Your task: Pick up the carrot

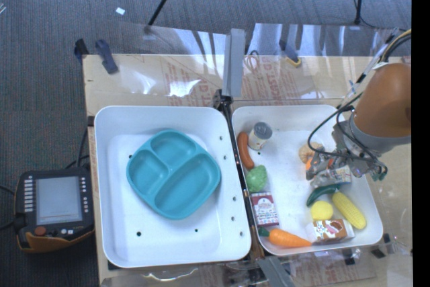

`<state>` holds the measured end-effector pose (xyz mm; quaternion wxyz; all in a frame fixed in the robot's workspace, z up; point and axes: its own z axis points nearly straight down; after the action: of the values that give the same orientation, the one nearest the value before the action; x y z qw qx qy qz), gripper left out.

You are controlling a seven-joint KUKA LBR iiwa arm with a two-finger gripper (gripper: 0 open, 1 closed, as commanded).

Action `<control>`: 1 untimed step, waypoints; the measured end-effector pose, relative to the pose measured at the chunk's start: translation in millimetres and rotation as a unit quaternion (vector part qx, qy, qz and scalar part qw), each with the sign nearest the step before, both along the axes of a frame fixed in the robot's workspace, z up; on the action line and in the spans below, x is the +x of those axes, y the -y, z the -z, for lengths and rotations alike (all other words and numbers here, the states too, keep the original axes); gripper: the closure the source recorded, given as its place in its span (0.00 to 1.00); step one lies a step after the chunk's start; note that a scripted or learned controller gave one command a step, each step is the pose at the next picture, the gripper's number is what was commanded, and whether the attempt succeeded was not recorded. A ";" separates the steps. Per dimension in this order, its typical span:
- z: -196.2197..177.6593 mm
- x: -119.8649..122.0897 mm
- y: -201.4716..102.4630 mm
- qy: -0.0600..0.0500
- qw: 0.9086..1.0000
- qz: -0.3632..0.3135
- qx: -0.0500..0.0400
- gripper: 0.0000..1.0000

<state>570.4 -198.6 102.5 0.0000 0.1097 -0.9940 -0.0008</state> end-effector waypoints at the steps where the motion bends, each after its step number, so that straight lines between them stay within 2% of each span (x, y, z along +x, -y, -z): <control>1: 15.8 -42.2 -2.4 0.000 0.999 0.050 0.001 1.00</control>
<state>528.3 -196.2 86.7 0.0002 0.0598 -0.9982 -0.0014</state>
